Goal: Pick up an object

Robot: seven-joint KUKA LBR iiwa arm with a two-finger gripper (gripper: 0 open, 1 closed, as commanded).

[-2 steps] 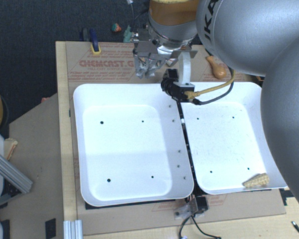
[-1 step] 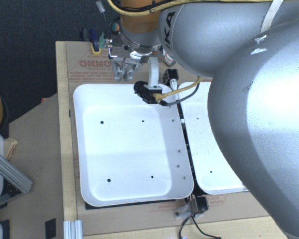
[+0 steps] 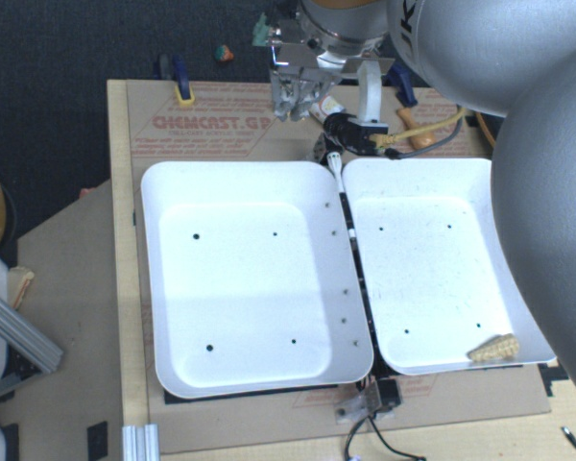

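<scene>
**Pick not yet made: object lies in the right bin, gripper is off beyond the bins**

Status. Nothing has been lifted as far as you can see here. The only loose thing in either bin is a small tan object (image 3: 492, 350), ridged on top, lying flat at the right bin's (image 3: 432, 277) front right corner, close against the wall. The left bin (image 3: 240, 286) holds nothing to pick; the few dark dots on its floor look like fixings, not objects.

Gripper. The gripper (image 3: 293, 109) hangs over the back edge of the board (image 3: 211, 123), just behind the point where the two bins meet at their back corners. That puts it well apart from the tan object, diagonally across the right bin. You cannot tell from this slant how far open it is. Nothing shows in its grasp, though the clutter behind it makes that reading only probable.

Left to do. By my judgement all of it: travel across to the front right corner, descend, close, lift. The object sits tight to the bin wall, so expect little room on that side.

Surface and room. Both bins are shallow, white and clean, sitting side by side on a pale printed board. A blue clamp (image 3: 182, 73) grips the board's back edge. Dark floor (image 3: 58, 65) lies behind, with a small coloured scrap (image 3: 226, 54) on it. The grey arm (image 3: 499, 36) covers the right bin's right edge.
</scene>
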